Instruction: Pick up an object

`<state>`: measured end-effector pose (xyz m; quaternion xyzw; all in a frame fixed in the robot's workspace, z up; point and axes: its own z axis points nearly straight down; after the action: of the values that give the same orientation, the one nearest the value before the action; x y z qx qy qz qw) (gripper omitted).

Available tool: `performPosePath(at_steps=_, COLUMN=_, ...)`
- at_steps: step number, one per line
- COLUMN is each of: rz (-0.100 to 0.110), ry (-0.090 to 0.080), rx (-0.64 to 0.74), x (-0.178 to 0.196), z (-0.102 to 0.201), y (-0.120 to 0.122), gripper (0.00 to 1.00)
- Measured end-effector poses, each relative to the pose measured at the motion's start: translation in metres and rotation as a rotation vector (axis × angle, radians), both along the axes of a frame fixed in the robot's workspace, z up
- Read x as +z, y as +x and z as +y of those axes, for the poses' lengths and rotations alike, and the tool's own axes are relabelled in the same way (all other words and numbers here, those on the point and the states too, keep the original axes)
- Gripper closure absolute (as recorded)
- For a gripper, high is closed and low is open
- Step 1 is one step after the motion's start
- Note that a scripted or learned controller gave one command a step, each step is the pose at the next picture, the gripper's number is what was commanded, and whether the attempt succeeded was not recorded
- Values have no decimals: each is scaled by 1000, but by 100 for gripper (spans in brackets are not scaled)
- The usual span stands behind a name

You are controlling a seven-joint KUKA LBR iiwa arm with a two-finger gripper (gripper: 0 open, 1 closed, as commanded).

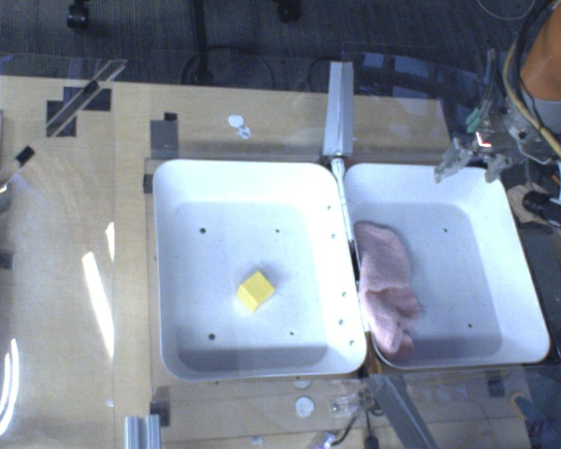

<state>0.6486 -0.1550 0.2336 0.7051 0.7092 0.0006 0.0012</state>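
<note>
White plastic bins side by side on the bench: left bin (178, 204) with a small yellow block (256, 291) near its middle, right bin (486, 251) with a crumpled pink cloth (387, 288) slumped against its left wall. Grey gripper (471, 163) parked over the right bin's far right corner, spread and holding nothing, well apart from both objects. Approach step by the look of it, nothing picked; next needs travel leftward over the cloth, likely the closer target, then a straight descent before pinching.

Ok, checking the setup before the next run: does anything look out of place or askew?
Only the pink cloth: it lies crumpled against the right bin's left wall, riding up toward the divider. The yellow block sits turned askew in the left bin.
</note>
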Motion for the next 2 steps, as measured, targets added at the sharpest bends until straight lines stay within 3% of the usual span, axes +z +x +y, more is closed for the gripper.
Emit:
performPosePath(at_steps=1, rz=2, ry=1, rx=-163, x=-135, z=-16, y=-34, gripper=0)
performPosePath(at_steps=2, rz=2, ry=1, rx=-163, x=-135, z=-16, y=-34, gripper=0)
